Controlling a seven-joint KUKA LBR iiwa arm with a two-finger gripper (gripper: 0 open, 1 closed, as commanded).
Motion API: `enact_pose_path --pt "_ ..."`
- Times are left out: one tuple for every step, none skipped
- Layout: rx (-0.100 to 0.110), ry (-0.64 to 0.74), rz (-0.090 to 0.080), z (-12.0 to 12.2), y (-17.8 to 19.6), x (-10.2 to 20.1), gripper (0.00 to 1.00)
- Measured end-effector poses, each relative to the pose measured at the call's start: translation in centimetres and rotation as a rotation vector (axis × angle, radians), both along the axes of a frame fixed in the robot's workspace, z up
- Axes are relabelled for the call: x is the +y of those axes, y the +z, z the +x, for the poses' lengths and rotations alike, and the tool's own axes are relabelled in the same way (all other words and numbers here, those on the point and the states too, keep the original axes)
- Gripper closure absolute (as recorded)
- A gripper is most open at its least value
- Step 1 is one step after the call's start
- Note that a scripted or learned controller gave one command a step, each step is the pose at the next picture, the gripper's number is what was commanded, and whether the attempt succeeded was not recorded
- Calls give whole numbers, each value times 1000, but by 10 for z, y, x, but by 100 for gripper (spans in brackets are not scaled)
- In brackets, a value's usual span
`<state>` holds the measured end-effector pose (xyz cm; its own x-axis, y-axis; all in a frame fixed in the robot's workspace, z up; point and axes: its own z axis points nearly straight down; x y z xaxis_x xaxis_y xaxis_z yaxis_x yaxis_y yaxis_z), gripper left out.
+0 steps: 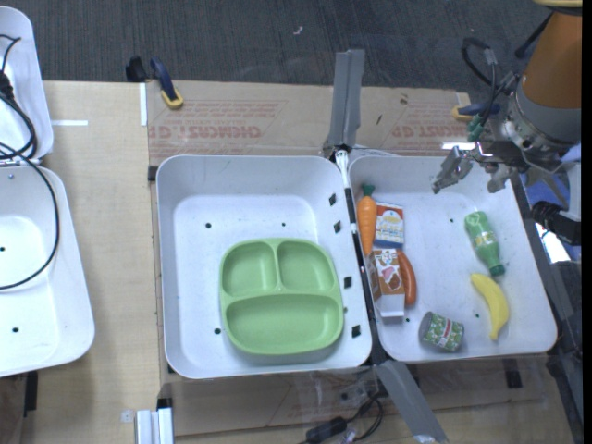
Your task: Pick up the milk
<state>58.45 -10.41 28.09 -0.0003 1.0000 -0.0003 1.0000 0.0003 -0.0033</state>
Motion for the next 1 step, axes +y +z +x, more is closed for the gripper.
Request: enact_pose_path --pt "-2 -22 -2 40 160 -1 0"
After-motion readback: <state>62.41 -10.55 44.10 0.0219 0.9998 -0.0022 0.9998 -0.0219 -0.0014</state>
